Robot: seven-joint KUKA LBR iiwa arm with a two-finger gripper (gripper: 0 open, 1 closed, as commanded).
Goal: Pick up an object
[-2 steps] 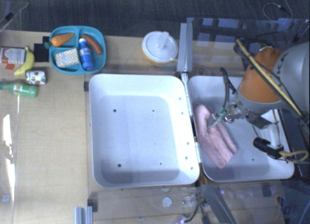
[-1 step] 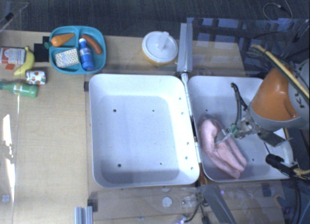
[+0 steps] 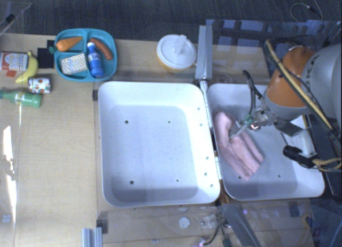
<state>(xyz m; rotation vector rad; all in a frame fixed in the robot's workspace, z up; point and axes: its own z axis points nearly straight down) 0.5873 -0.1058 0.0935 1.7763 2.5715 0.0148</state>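
A pink folded cloth (image 3: 238, 147) lies in the right bin (image 3: 278, 187), against its left wall. The gripper (image 3: 242, 128) comes in from the right on the grey arm with the orange band and sits low over the cloth's upper middle, its tips at or just above the fabric. Whether anything is pinched between the tips is too small to make out.
The left bin (image 3: 155, 144) stands beside the right one. On the bench at the back left are a blue divided tray (image 3: 85, 54) with toy food, a white lidded bowl (image 3: 176, 52), a banana (image 3: 28, 69), a can (image 3: 39, 85) and a green bottle (image 3: 21, 98). Cables run along the right side.
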